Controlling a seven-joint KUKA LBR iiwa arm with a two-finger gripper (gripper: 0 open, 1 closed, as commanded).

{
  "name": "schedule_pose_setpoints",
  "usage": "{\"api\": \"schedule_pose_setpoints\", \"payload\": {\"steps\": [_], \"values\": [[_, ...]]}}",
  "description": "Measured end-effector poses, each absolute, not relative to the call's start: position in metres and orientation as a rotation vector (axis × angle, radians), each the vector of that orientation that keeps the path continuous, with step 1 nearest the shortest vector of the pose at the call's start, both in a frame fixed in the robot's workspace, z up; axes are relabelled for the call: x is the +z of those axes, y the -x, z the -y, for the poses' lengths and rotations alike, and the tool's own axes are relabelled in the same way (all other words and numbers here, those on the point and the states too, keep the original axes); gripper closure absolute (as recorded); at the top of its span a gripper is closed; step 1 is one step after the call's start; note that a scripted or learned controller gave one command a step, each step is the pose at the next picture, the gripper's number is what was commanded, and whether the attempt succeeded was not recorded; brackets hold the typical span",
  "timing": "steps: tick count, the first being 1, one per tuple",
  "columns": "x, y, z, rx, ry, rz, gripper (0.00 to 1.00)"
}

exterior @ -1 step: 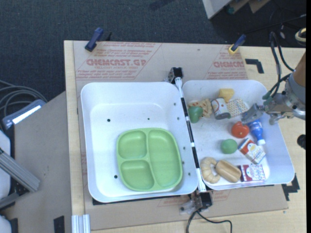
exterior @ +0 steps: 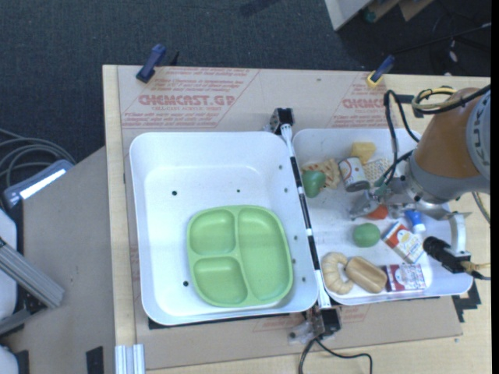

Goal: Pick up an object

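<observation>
The gripper (exterior: 373, 205) is down in the right bin (exterior: 456, 287) among crowded toys (whether it is open or shut cannot be told), so it could bump the green ball (exterior: 366, 234) beside it and grab nothing.

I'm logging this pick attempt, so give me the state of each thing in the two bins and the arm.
Tray: flat in the left bin, right way up, compartments bare.
Left bin: holds the tray.
Right bin: crowded with small items.
Green ball: loose on the bin floor.
Hot dog: lying beside the croissant.
Arm: reaching into the right bin.
End effector: down among the items; grasp unclear.
</observation>
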State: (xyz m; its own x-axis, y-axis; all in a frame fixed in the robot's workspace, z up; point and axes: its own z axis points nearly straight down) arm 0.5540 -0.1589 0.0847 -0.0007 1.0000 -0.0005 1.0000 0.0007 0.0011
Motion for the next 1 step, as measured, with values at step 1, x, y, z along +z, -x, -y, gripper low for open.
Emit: {"api": "schedule_pose_setpoints", "payload": {"steps": [1], "values": [[0.0946,-0.5541,0.1594,0.001,-2.220,-2.219,1.00]]}}
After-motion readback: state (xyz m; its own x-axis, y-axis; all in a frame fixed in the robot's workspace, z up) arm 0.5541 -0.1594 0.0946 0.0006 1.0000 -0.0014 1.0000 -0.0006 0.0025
